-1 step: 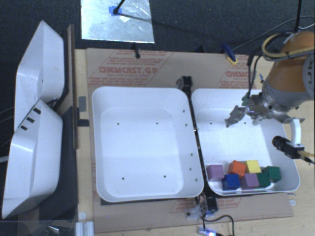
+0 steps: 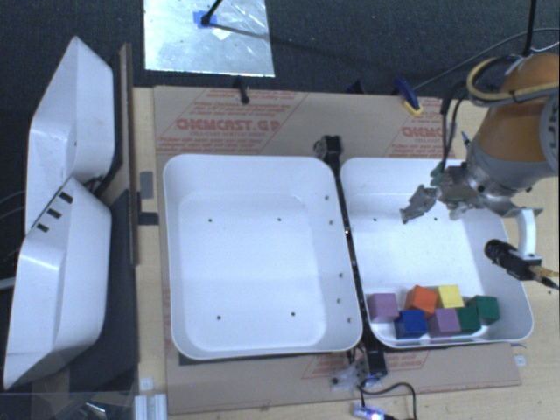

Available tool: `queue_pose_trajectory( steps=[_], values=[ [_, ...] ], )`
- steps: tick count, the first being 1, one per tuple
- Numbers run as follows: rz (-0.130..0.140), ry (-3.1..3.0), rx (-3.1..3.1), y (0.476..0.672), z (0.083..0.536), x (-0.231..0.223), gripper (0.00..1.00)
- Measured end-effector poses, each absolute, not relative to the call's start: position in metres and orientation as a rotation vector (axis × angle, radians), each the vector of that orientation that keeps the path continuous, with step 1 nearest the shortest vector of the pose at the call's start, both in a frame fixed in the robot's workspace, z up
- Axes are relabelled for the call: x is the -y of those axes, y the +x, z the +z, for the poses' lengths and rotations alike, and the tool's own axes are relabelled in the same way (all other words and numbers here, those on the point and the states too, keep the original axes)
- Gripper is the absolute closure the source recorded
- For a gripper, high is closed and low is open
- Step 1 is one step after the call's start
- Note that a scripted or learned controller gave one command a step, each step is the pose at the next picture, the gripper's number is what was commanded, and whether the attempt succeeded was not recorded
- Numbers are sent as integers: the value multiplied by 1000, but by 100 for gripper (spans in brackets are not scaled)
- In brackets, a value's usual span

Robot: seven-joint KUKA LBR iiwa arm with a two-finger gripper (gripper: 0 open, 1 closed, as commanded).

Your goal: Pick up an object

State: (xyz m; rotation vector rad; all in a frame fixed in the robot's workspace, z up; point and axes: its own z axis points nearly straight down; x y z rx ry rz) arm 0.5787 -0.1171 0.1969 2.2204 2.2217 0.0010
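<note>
My jaws [image 2: 418, 206] hang over the upper part of the right bin [image 2: 385, 178], and whether they are parted or pressed together I cannot tell from this slant; nothing is visibly caught in them. Beneath them the bin floor is bare white.

What I am after lies toward the near edge of this same bin, well apart from the jaws and a little toward the arm's side. There a cluster of small blocks is packed against the front wall: a purple block [image 2: 382, 305] at the left end, a blue block [image 2: 409, 323] in front, an orange block [image 2: 423, 298] behind it, a yellow block [image 2: 451, 296], a second purple block [image 2: 446, 320] and a green block [image 2: 479, 309] at the right end. Most of them touch or nearly touch, so I judge that a clean grip will be hard in the middle; the purple block at the left end looks the most exposed.

The blocks are roughly cubic, so no long axis matters.

The left bin [image 2: 188, 182] sits alongside on the worktop [image 2: 262, 116].
</note>
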Motion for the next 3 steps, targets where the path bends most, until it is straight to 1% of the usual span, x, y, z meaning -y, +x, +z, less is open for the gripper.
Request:
queue_pose_trajectory(
  steps=[1,2,3],
  values=[
    [-2,2223,-2223,579,155,119,0],
    [-3,2223,-2223,587,103,123,0],
    [0,2221,-2222,587,86,123,0]
  ],
)
